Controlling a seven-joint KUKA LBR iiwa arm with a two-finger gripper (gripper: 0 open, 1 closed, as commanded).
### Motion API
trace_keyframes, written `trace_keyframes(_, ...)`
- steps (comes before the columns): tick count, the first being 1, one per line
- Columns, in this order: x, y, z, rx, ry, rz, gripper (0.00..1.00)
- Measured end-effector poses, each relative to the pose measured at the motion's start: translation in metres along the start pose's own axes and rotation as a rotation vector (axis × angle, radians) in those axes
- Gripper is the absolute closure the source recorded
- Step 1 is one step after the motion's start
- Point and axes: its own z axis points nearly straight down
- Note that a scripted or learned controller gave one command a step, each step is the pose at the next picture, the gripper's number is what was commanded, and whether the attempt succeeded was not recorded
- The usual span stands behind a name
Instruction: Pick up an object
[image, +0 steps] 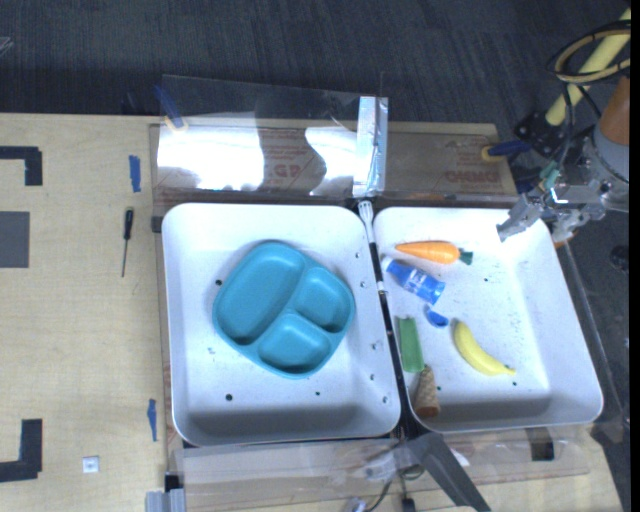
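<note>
The right bin (530, 300) holds an orange carrot (430, 252), a blue bottle (414, 281), a small blue piece (436, 319), a yellow banana (480, 350), a green stick (409, 342) and a brown object (427, 388). My gripper (538, 222) hangs over the bin's far right corner, well right of the carrot. Its fingers are spread apart and nothing lies between them, so it is open.
The left bin (190, 250) holds a blue divided plate (285, 307). A clear plastic sheet (270, 150) stands behind the bins. Cables and yellow hoses (585, 60) hang at the upper right. A screwdriver (127, 235) lies on the bench at left.
</note>
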Motion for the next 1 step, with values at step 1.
trace_keyframes(1,0.0363,0.0128,-0.0586,-0.007,-0.002,-0.048,0.00)
